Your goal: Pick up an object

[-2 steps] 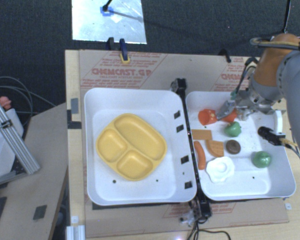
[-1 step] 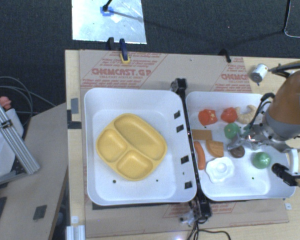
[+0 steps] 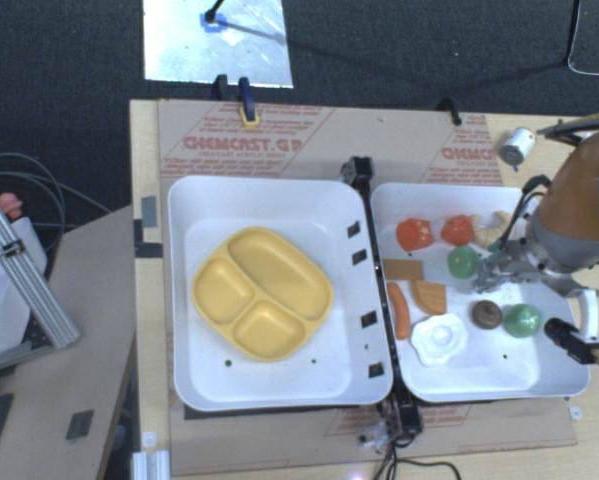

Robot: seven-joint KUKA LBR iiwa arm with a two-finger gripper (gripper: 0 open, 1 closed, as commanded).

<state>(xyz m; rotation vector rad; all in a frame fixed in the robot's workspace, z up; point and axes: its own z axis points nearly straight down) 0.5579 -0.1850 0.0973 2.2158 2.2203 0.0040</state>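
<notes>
Jaws first: they sit low over the right bin [image 3: 554, 373] at the right of the frame, somewhere around [image 3: 489, 273], but the dark metal there blurs together and I cannot tell their state, nor whether anything sits in them; the grey arm [image 3: 579, 213] with its orange band comes in from the right edge and bends down to that spot, which suits a reach into the toy food.

Candidates are clustered in that bin: a green ball [image 3: 463, 262] just left of the jaws, touching or nearly so; a brown round piece [image 3: 487, 314] just below them; a second green ball [image 3: 522, 319] beside it; two red-orange pieces [image 3: 414, 234] and [image 3: 457, 230] toward the upper part; a fried egg [image 3: 439, 339] lower down; an orange sausage [image 3: 399, 309] along the left wall.

My read: the nearer green ball is the target, since the tool is set right against it; being round, it may well roll off.

Over in the left bin [image 3: 204, 213], a yellow divided plate [image 3: 263, 293] lies flat, well apart from the action; both bins rest on the counter [image 3: 309, 138].
</notes>
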